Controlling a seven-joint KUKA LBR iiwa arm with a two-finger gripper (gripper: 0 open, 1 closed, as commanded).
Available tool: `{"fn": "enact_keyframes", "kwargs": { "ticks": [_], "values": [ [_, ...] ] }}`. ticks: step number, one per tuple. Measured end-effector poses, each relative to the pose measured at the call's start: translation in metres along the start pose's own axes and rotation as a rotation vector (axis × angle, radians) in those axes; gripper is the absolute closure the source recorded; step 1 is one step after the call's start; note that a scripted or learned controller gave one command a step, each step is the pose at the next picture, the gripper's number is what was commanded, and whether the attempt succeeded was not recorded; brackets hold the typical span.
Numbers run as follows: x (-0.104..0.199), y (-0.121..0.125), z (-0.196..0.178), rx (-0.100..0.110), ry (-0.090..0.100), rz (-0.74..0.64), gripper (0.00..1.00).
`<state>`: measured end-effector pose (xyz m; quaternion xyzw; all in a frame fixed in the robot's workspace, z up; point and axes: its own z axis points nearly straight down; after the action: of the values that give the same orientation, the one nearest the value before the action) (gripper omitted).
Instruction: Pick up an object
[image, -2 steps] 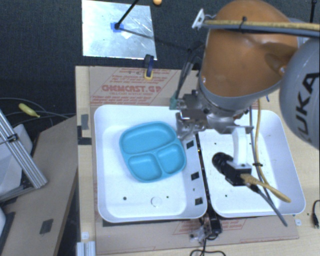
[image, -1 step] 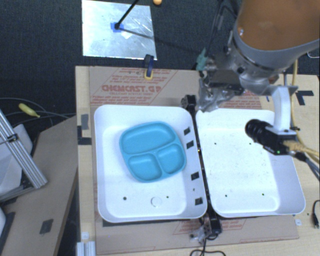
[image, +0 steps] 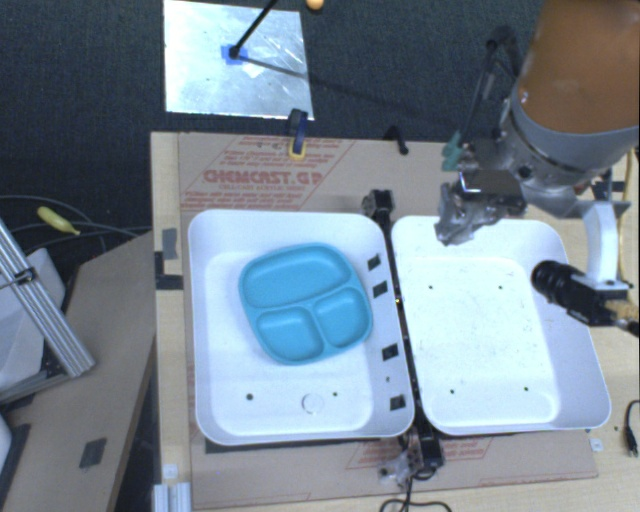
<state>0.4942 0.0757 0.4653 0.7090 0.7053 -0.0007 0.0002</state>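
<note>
Left white shallow plastic bin (image: 215, 400): holds the one candidate object, a light-blue plastic divided plate (image: 304, 302) with three compartments, lying flat and right side up, slightly turned, nearer the bin's far wall than its near one. A small clear ring or disc (image: 313, 403), too faint to identify, sits on the bin floor on the near side of the plate. Handling judgement: plate looks light, rigid, smooth and probably slippery; not fragile. Lying flat, it offers little for a two-finger pinch from above except the raised outer rim or the ridges between compartments; best bet seems a pinch across the rim on the plate's right edge, one finger inside a compartment and one outside. A grab on the broad flat face would likely slide off. Centre divider (image: 392, 300), dark with black clips, runs between the two bins just right of the plate. Right white shallow plastic bin (image: 480, 340): floor bare apart from a few dark specks. The grey metal two-finger gripper (image: 455, 228) hangs over this bin's far-left corner, beyond the divider from the plate, well apart from it, to the plate's right and farther back. Whether it is wide or narrow cannot be made out; nothing visible in it. Reaching the plate calls for crossing the divider leftward and coming down.
</note>
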Motion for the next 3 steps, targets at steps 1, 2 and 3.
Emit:
{"fn": "enact_keyframes", "kwargs": {
  "ticks": [1,2,3],
  "values": [
    [0.014,-0.008,0.035,0.000,0.002,-0.009,1.00],
    [0.064,-0.008,-0.003,-0.007,0.004,-0.014,1.00],
    [0.086,-0.009,0.075,0.005,0.000,-0.011,1.00]
  ]
}}
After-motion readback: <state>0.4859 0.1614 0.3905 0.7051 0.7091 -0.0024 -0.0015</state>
